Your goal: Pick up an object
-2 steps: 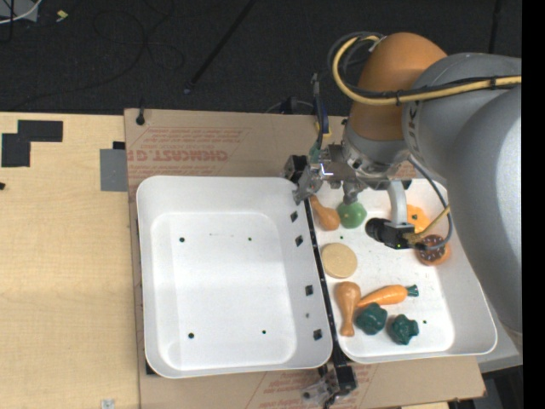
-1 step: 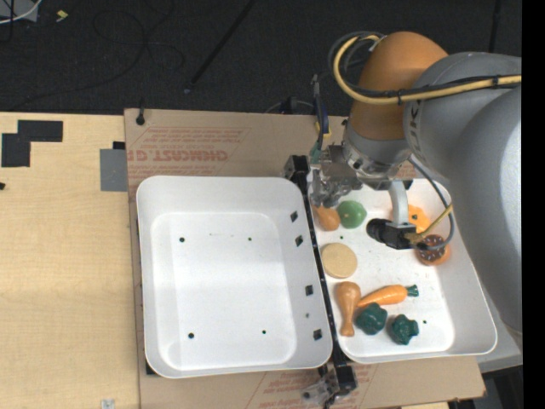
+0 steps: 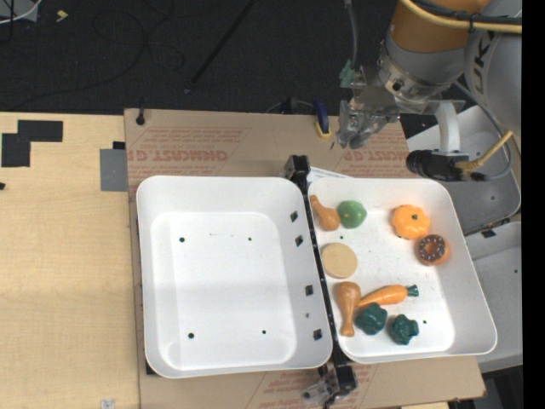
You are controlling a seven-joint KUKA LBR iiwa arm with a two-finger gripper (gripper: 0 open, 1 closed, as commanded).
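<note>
The two-finger gripper [image 3: 352, 136] hovers above the far rim of the right shallow white bin [image 3: 464, 228]. Finger state cannot be determined. A round orange toy pumpkin [image 3: 411, 221] lies in that bin.

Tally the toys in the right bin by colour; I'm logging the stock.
Orange: 2, pumpkin and carrot
Green: 3, round one and two dark ones
Tan: 3, disc and two drumsticks
Brown: 1, doughnut
Total: 9
</note>
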